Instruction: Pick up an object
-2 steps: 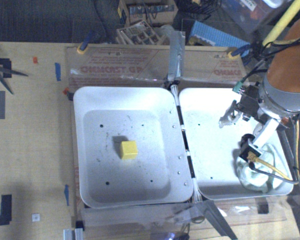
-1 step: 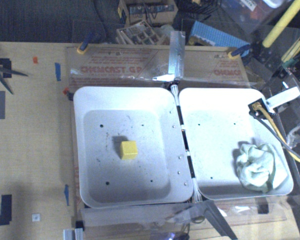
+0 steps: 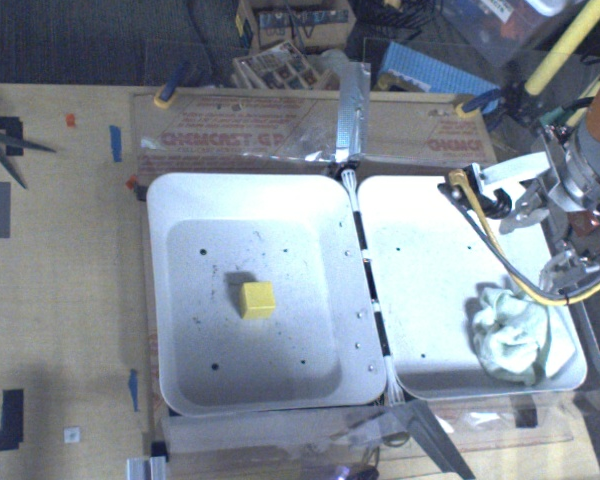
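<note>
A small yellow block (image 3: 257, 299) lies near the middle of the left white bin (image 3: 180, 218). A crumpled white and pale green cloth (image 3: 510, 334) sits in the front right corner of the right white bin (image 3: 420, 228). My gripper (image 3: 563, 236) hangs over the right rim of the right bin, above and behind the cloth and far from the yellow block. Cables and brackets cover much of it. Nothing is seen held in it.
A yellow cable (image 3: 500, 248) loops from the arm across the right bin's back right area down toward the cloth. A metal divider (image 3: 365, 268) separates the bins. Cardboard (image 3: 240, 128) lies behind them, with clutter beyond the bench.
</note>
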Robot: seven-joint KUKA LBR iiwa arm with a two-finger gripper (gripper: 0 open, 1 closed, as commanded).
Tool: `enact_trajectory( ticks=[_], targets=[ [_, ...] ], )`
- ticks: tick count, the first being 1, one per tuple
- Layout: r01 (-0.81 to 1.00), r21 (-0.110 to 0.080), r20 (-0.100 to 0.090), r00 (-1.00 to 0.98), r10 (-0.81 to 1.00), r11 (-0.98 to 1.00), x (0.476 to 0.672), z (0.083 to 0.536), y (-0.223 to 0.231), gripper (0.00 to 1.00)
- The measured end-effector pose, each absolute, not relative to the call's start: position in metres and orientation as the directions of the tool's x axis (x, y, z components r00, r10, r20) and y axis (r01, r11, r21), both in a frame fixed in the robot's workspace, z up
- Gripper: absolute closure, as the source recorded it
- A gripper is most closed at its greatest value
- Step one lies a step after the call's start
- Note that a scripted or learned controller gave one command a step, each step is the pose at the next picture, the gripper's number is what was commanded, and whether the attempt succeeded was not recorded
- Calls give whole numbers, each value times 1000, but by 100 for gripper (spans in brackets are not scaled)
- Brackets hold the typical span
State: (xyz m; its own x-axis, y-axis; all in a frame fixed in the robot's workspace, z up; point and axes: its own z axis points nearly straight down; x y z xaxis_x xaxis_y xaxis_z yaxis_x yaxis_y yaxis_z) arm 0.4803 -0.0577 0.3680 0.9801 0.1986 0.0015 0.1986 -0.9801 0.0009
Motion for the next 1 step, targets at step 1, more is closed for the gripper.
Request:
enact_trajectory(
  ticks=[1],
  targets=[
    [312, -3, -4, 950, 312, -950, 511, 288, -71, 0]
  ],
)
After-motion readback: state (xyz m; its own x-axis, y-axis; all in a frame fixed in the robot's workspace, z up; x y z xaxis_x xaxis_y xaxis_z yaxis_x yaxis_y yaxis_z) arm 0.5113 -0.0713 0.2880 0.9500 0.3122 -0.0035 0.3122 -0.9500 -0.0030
